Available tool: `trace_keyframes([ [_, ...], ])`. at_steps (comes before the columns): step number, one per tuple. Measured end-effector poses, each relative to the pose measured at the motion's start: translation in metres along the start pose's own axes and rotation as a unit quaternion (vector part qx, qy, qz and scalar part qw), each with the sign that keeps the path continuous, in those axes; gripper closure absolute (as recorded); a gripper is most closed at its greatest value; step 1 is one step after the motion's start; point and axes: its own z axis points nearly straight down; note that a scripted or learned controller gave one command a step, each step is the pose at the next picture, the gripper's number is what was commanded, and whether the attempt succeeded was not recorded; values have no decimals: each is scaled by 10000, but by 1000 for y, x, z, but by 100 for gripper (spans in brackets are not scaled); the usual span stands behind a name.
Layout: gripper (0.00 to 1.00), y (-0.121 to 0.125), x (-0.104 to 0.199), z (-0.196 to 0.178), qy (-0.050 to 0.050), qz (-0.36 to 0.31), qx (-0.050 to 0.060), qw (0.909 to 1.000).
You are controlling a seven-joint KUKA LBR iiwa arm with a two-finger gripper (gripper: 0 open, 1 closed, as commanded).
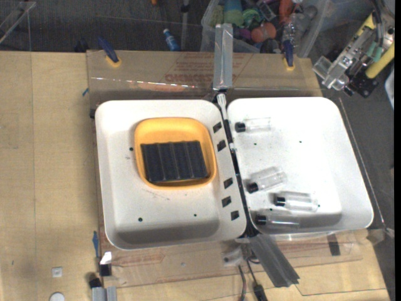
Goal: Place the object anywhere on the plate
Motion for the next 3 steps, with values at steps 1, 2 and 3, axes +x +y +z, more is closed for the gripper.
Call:
trace_keyframes([
  [1, 100, -41, -27, -64, -9, -1932, -5, 9811],
  [2, 100, -70, -43, -73, -14, -3173, -4, 9483],
  [3, 100, -58, -47, -73, -12, -4348, -8, 9005],
])
